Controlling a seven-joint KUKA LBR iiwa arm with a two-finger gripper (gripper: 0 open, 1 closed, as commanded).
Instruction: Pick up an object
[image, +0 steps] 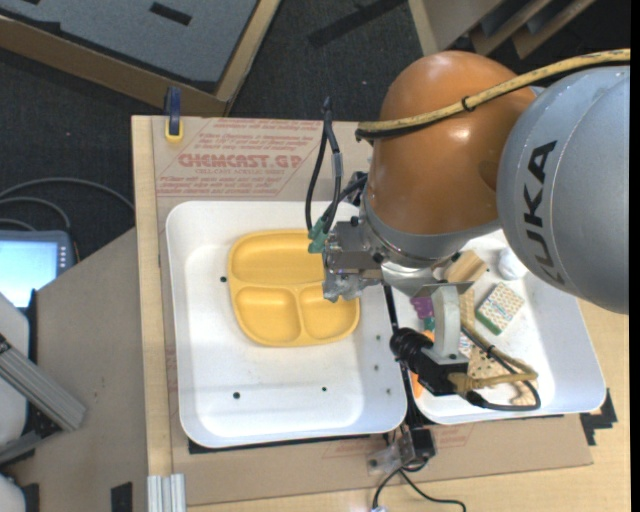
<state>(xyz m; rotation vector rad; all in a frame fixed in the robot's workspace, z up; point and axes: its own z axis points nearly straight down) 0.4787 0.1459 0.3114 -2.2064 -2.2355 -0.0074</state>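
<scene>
A yellow plate (270, 290) with three compartments lies in the upper middle of the left bin (200, 400). My gripper (335, 288) hangs over the plate's right edge, at the divider between the large compartment and the lower right one. The wrist and its orange band hide most of the gripper from above. I see nothing held in it. In the right bin (580, 370) lie a green-and-white patterned block (498, 307), a tan piece (465, 267), a small purple item (424, 305) and a brown lattice-shaped thing (490, 375).
The arm covers the upper left part of the right bin. A brown printed board (240, 155) lies under both bins, with a blue clamp (173, 110) at its far left corner. The left bin's lower half is bare white floor.
</scene>
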